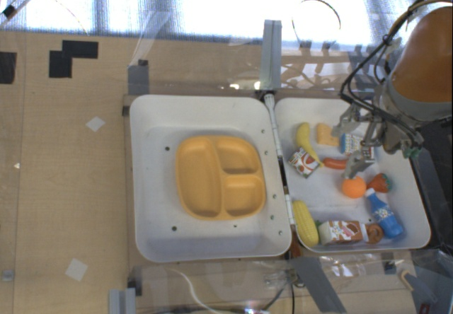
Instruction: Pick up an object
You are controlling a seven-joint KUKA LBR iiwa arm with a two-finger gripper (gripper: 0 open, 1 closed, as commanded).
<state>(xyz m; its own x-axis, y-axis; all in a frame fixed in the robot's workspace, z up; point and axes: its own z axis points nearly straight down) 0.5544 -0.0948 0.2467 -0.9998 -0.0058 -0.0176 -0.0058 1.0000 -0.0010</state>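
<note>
**Plastic, wood grain and bare metal**

My gripper (pixel 359 152) looks like dull grey metal. Beneath it, the right bin (pixel 417 224) is smooth white plastic with a soft sheen. Left of that bin, the yellow divided plate (pixel 219 177) looks matt plastic. The bench (pixel 64 185) beyond has a pale, matt wood-grain surface. The blue bottle (pixel 384 215) in my bin shines glossy.

Arm (pixel 425 58): cut off by the right edge.
Small blue-and-white item (pixel 348 143): partly hidden behind the gripper (pixel 362 157).
Red item (pixel 335 163): partly covered, identity unclear.
</note>
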